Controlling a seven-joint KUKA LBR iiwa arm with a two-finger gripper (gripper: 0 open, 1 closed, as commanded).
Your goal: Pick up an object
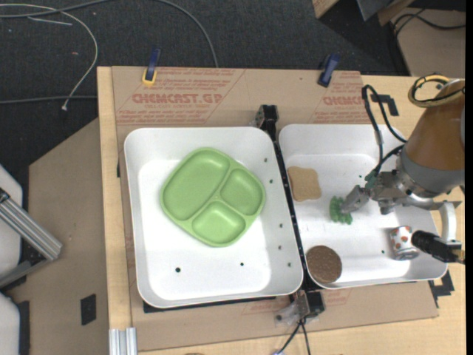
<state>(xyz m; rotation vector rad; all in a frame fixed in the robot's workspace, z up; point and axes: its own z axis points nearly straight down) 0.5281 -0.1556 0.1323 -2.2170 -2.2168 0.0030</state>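
Right bin, smooth white plastic, shallow: pincer low at its centre, fingers slightly apart, tips touching a small knobbly green toy, nothing clamped. Around the toy: flat tan squarish slice far-left, round brown disc near-left, small white-orange piece rightward. Left bin holds a glossy green three-compartment plate.

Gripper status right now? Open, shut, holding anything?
Gripper: low in the right white bin, its tip at the small green leafy toy. Cannot tell open or shut, nor whether it grips the toy.
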